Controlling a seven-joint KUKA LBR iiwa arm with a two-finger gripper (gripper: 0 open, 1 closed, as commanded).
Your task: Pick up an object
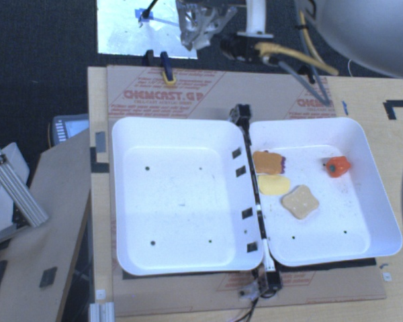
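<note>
Camera view: The gripper (200, 29) hung at the far edge of the scene, above the surface (188, 89) beyond both bins and well apart from every object. Whether its jaws were open or closed could not be told. The left bin (124, 180) sat beside the right bin (369, 180). In the right bin, near the divider, lay an orange block (268, 162), a yellow piece (274, 185) touching its near side, and a tan piece (300, 202) just beside that. A red-orange object (336, 166) lay apart, toward the right wall.
</note>
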